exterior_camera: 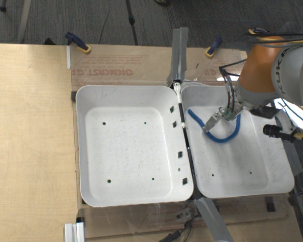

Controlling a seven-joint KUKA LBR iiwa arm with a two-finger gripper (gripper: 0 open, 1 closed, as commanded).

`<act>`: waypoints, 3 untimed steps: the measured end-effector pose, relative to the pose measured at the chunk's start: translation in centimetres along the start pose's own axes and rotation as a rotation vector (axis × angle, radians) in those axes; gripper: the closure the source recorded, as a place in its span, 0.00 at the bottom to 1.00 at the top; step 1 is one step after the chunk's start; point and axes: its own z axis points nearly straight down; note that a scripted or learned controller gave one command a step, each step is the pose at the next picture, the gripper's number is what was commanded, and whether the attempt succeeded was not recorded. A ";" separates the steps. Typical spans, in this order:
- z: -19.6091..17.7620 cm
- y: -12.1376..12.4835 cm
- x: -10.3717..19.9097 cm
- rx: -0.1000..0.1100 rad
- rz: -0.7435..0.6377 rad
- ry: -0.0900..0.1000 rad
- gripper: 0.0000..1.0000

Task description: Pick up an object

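Note:
A blue curved strip, like a bent tube (223, 138), lies in the right white bin (252, 183), in its far-left part. One end points toward the bin's left wall and the other curls up under the wrist. My gripper (212, 123) reaches down from the grey and orange arm (260, 69) at the right. Its tip is inside the curve of the blue strip, right beside the strip's left arm. Whether it touches the strip is unclear, and the wrist hides the strip's right end.
The left white bin (129, 193) sits beside the right one, with a grey divider post (180, 54) between them at the back. Blue and yellow clamps (78, 42) hold cardboard at the far edge. Bare wooden bench (28, 135) extends left.

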 end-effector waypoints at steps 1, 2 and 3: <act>0.0 -5.5 2.1 0.001 -0.067 0.001 0.00; 0.0 0.9 1.2 0.000 0.060 0.000 0.00; 0.0 -4.8 4.5 0.002 0.096 0.002 0.00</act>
